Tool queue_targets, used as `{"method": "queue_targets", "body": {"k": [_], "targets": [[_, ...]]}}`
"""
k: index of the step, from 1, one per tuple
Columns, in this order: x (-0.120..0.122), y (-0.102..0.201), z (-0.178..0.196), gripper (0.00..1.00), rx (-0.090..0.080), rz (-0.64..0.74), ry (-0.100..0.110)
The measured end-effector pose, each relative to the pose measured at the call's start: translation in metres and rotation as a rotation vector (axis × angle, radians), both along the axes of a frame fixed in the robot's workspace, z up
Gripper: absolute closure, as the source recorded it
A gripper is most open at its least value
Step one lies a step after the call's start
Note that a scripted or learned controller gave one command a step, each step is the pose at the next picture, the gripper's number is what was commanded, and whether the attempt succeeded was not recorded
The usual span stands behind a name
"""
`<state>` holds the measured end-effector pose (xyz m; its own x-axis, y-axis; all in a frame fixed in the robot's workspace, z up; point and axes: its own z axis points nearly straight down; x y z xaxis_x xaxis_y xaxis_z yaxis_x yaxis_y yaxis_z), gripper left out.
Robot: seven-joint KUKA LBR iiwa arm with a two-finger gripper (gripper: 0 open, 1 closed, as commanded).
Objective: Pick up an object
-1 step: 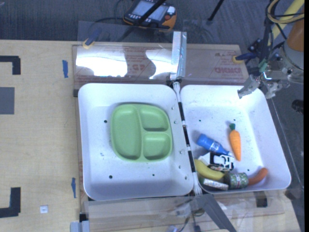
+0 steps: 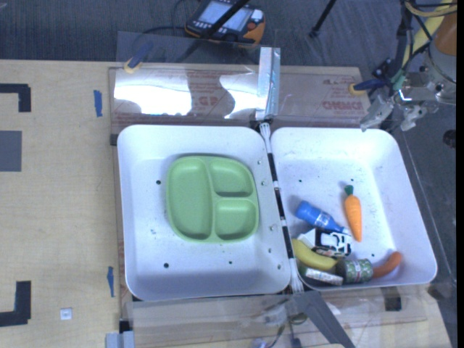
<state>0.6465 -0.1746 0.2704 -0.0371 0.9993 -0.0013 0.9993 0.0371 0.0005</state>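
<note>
Right now I see the gripper (image 2: 389,116) at the frame's upper right, just past the right bin's (image 2: 377,154) far corner; I cannot tell its state. Carrot (image 2: 352,214), bottle (image 2: 317,215) and banana (image 2: 313,255) crowd the bin's lower part, probably slid together.

bench (image 2: 58,194): wooden | on it: left bin (image 2: 138,158), right bin (image 2: 406,187), side by side

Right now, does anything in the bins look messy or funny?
A bit messy: the toys are heaped in the right bin's near corner, the banana, carrot and blue bottle all lying flat. The green plate sits neatly in the left bin. Nothing looks broken.
</note>
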Motion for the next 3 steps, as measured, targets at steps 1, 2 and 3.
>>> {"method": "queue_targets", "body": {"k": [1, 2, 3], "targets": [[-0.050, 0.009, -0.118, 0.00, 0.002, 0.070, 0.003], [-0.105, -0.001, -0.184, 0.00, 0.002, 0.059, -0.004], [-0.104, -0.003, -0.176, 1.00, 0.001, 0.057, -0.007]]}}
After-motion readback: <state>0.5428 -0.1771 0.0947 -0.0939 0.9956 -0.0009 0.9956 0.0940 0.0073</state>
